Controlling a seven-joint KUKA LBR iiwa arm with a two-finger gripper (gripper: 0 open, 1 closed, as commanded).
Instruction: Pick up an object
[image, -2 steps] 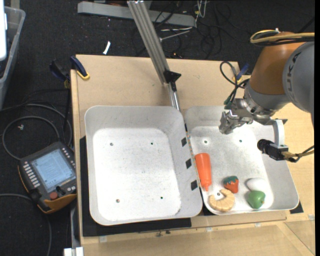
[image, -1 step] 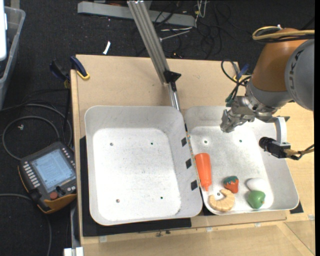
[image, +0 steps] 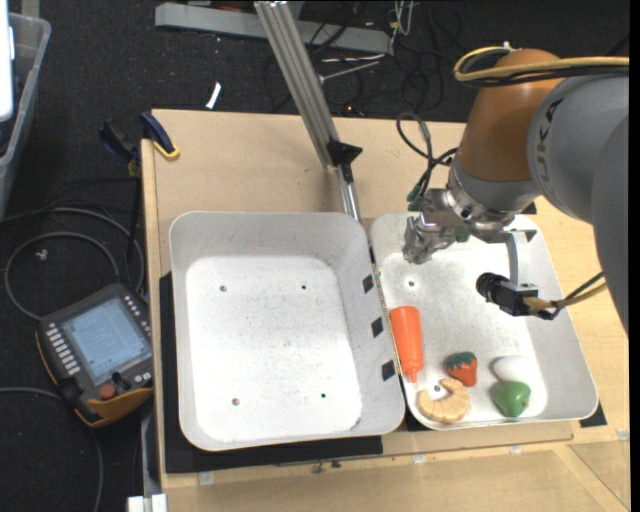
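A croissant (image: 443, 402), strawberry (image: 461, 366), green pepper (image: 512, 398) and carrot (image: 406, 341) lie in the right bin (image: 560, 340); the pincer (image: 418, 243) hangs above its far end, fingers narrow, holding nothing.

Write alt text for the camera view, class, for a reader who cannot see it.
A grey and orange robot arm reaches from the right, its pincer above the far end of the right white bin. Nearer the camera that bin holds an orange carrot, a strawberry, a tan croissant-like toy and a green fruit. The left bin sits alongside.
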